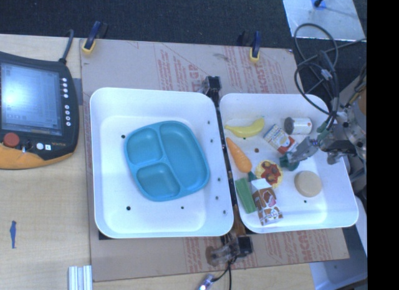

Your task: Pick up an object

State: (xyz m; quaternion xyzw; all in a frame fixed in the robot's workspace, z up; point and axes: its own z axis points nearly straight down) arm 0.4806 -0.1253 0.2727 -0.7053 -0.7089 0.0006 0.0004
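No object is picked yet, as far as the view shows. The candidates all lie in the right bin. Nearest the gripper is a small red-and-white carton, just up and to the camera's left of the fingertips, maybe touching; too small to tell. A white can lies just above the gripper. A round tan piece sits just below it, apart from it. A small yellow-and-red toy is below and to the camera's left of the tips, near.

Further out from the gripper: an orange carrot, a yellow banana, a green stick-like item and a brown-and-white carton, all toward the bin's left side and well apart from the fingers.

The gripper is low over the right bin, reaching in from the right edge. Its fingers are a dark blur; I cannot tell how wide they stand, and nothing is visibly between them.

The left bin holds a blue divided plate, well away from the gripper. A teach pendant rests on the bench at far left.

Judgement: early stage, approach or grasp try near the carton. Left to do: close on one object, lift it clear of the bin.
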